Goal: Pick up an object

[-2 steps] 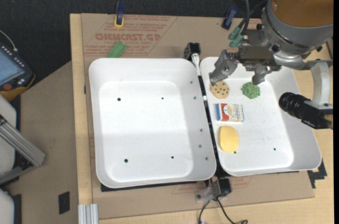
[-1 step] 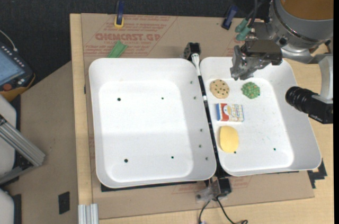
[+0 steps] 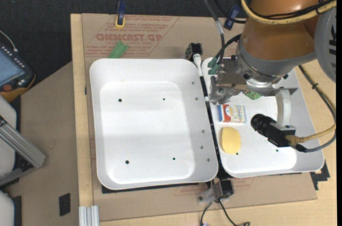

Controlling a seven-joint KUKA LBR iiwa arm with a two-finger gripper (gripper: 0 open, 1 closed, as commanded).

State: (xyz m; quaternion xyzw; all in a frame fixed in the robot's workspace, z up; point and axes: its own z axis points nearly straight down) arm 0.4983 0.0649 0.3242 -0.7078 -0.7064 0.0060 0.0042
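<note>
Camera view: bench (image 3: 59, 113) topped with brown cardboard sheet (image 3: 139, 32), dark carpet beyond. Shallow white right-hand bin (image 3: 304, 161) is the landmark. Inside it: pale yellow oval object (image 3: 231, 140) near its front-left corner, small red-white-blue packet (image 3: 233, 113) just behind. Jaws (image 3: 220, 92) over its left edge; spacing cannot be told.

The surface (image 3: 80, 113) is a brown cardboard-covered board with red printing near its far edge. Two shallow white bins sit side by side on it: the left bin (image 3: 107, 155) fills the middle, and the right bin (image 3: 304, 158) reaches the right edge. A green scrap (image 3: 117, 49) lies near the far left corner, beside a blue-and-yellow clamp (image 3: 121, 15) on the far edge.
</note>
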